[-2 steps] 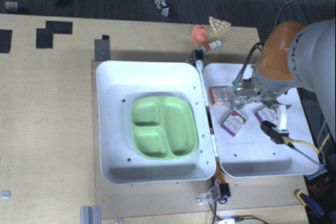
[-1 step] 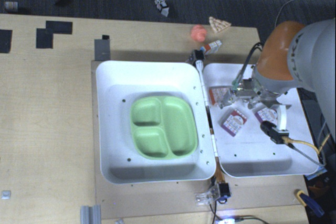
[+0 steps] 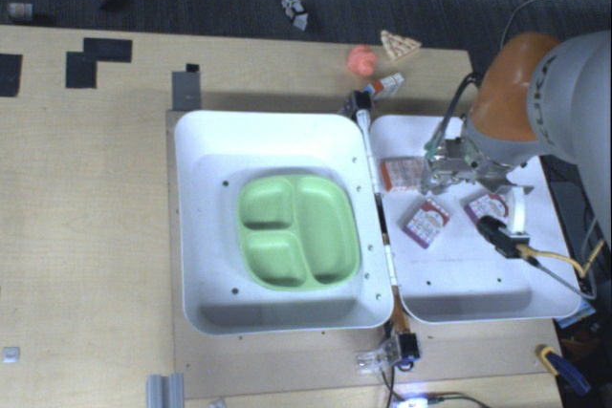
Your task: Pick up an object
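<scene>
Camera view, looking down at a slant on both bins. Three small flat packets lay on the floor of the right bin [image 3: 478, 306]: a maroon-and-white packet [image 3: 425, 224] near its middle, an orange-red packet [image 3: 402, 173] close to the left wall, and a red-and-white packet [image 3: 488, 205] further right. We found the gripper [image 3: 442, 179] low among them, just beside the orange-red packet and near the maroon-and-white one. We could not tell whether its claw was spread or pressed together. Since every packet appeared to rest on the bin floor, we judged the pick not yet made, with both grasp and lift left to do. The left bin [image 3: 206, 158] held a green divided tray [image 3: 296, 229].
</scene>
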`<move>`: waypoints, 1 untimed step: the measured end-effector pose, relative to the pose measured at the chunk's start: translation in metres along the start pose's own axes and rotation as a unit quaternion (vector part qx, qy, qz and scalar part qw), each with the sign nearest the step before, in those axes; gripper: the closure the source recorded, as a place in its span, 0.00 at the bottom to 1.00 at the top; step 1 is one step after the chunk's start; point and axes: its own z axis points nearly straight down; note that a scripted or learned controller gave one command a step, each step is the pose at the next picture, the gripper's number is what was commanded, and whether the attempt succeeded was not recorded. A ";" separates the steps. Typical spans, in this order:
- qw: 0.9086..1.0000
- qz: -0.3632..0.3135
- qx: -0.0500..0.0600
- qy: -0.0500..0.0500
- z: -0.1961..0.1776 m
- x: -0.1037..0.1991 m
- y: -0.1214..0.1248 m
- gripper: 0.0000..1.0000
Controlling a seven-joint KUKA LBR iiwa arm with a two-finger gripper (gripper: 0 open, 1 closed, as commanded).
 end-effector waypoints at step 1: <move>1.000 0.000 0.000 0.000 0.000 0.000 0.000 0.00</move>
